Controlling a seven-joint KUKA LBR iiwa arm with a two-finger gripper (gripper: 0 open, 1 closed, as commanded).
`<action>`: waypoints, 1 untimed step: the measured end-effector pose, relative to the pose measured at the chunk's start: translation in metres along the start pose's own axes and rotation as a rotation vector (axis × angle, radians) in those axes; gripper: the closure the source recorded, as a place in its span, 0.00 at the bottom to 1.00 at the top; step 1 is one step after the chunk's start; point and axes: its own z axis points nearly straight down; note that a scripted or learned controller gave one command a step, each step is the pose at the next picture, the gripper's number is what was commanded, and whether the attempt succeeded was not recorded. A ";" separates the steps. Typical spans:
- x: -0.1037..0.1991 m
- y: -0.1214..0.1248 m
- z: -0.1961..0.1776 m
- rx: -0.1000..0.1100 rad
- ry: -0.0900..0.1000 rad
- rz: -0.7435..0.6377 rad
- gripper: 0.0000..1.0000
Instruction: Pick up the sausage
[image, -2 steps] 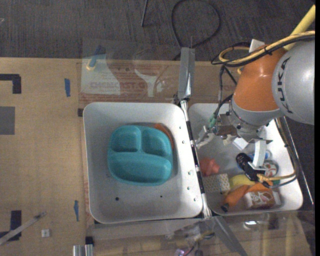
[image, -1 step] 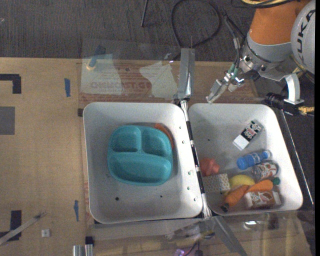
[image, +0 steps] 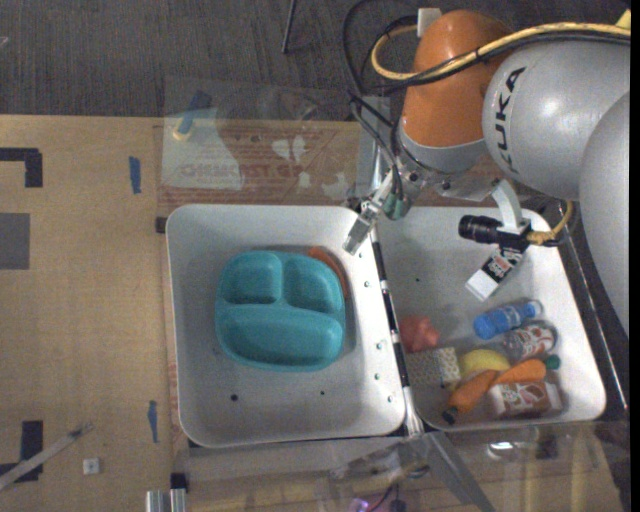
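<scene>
Sausage (image: 327, 258), seemingly the orange-brown sliver along the teal plate's (image: 280, 310) upper-right rim, lies just left of the tool (image: 357, 236), whose opening I cannot tell.

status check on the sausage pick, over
Gripper low over the divide between bins, nothing visibly held. Sausage in left bin, mostly hidden behind teal plate. Plate crowds it on one side.

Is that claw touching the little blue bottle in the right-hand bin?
Apart. The camera view shows the claw at the wall between the bins, and the blue bottle far off, with bare bin floor between.
</scene>
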 end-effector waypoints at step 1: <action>0.078 -0.010 0.005 0.000 0.001 -0.115 0.00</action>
